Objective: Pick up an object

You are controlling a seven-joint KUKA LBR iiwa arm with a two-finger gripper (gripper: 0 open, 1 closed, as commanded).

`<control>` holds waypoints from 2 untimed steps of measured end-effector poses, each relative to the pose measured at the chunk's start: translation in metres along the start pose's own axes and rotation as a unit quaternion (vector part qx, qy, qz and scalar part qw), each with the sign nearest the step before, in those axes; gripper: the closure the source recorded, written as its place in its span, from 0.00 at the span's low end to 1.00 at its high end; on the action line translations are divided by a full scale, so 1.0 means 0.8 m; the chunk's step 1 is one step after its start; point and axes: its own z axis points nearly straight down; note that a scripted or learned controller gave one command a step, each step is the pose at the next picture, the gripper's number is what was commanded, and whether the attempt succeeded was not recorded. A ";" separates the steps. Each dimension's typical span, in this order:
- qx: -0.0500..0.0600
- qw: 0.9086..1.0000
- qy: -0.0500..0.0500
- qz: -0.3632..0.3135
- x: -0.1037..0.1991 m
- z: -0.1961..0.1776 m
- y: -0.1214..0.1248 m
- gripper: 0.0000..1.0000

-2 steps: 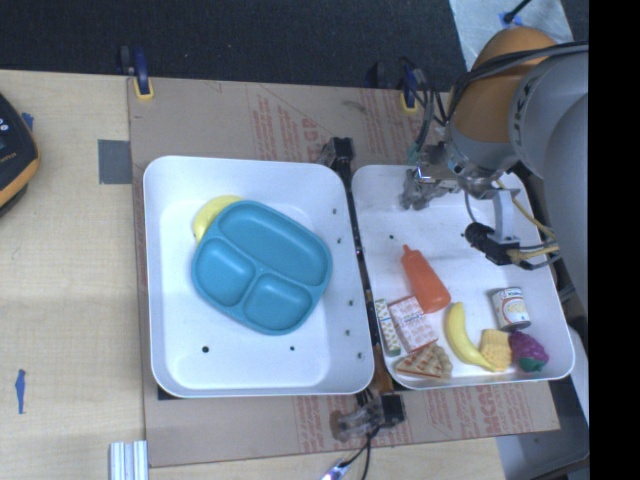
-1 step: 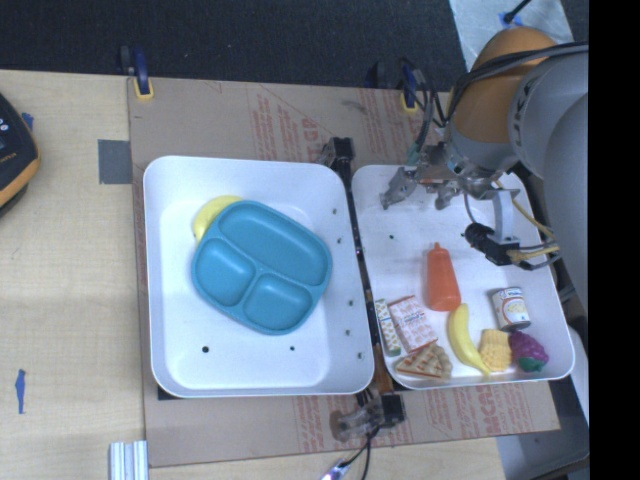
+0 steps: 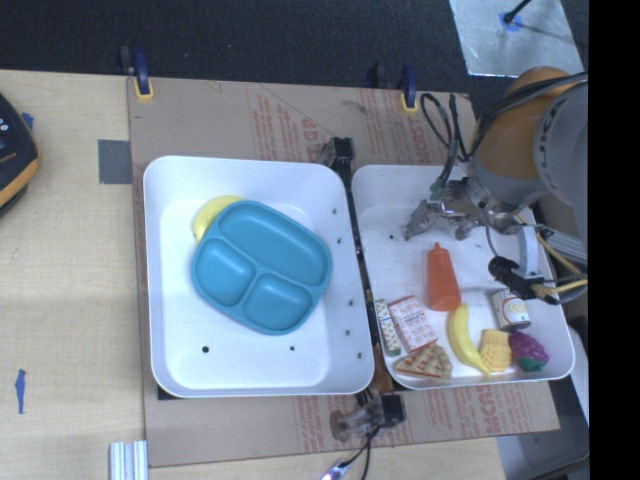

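Note:
My gripper [image 3: 441, 224] hangs over the back part of the right bin [image 3: 385, 203], open, with nothing between its fingers. Just in front of it lies an orange bottle [image 3: 441, 278], apart from the fingertips. Further forward in the same bin are a yellow banana [image 3: 460, 336], a red-and-white packet [image 3: 411, 320], a narrow green-and-white box [image 3: 386, 328], a triangular sandwich [image 3: 422, 363], a yellow block [image 3: 494, 348], purple grapes [image 3: 528, 349] and a small can [image 3: 514, 310].
The left bin [image 3: 170, 268] holds a blue divided plate [image 3: 262, 266] lying partly over a yellow object [image 3: 211, 214]. A yellow-and-black device [image 3: 14, 158] sits at the bench's far left edge. Clamps hold the cardboard sheet [image 3: 250, 118] under the bins.

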 end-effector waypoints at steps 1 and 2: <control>0.000 1.000 0.000 -0.001 -0.014 0.000 -0.046 0.00; 0.000 1.000 0.000 -0.002 -0.015 -0.013 -0.046 1.00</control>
